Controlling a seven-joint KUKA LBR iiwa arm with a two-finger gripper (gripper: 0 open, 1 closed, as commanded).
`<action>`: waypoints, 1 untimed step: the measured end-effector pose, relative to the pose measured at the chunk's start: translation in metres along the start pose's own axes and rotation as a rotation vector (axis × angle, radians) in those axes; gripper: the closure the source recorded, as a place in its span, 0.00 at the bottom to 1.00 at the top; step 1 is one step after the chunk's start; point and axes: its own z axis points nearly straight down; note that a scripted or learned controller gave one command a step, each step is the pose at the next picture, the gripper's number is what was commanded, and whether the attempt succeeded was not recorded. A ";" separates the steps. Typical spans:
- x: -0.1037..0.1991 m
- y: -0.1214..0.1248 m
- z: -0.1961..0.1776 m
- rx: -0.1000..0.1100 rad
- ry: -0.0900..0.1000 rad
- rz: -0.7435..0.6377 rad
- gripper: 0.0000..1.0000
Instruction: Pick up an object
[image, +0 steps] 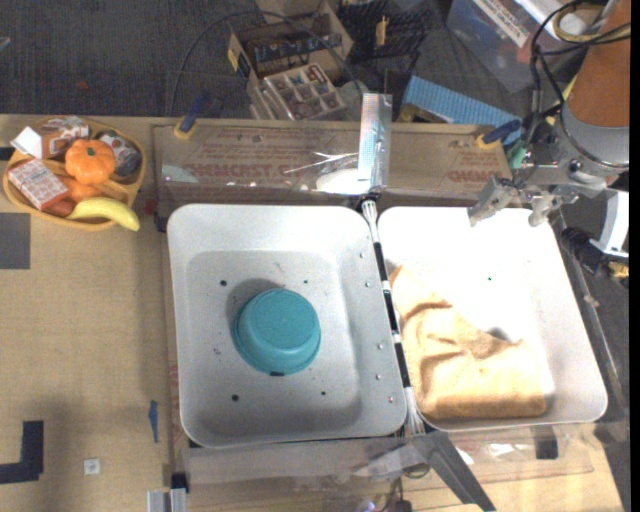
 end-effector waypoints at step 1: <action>0.024 -0.040 0.099 0.000 0.000 -0.064 0.00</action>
